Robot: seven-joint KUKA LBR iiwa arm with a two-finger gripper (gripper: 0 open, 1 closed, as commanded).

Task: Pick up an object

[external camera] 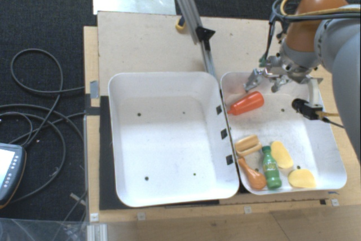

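My gripper [265, 83] hangs over the far end of the right bin [330, 147], open, with nothing between its fingers. Just in front of it and slightly left, an orange carrot [246, 103] lies on the bin floor, apart from the fingertips. Nearer the front of this bin lie a hot dog bun [247, 145], a tan drumstick [252, 174], a green bottle [271, 167] and two yellow pieces [281, 154] [302, 178].
The left bin [163, 77] stands beside the right one, sharing a divider with black clips [223, 132]. A slanted metal pole [189, 5] crosses the bench behind the bins. Cables and a pendant [8, 169] lie on the floor at left.
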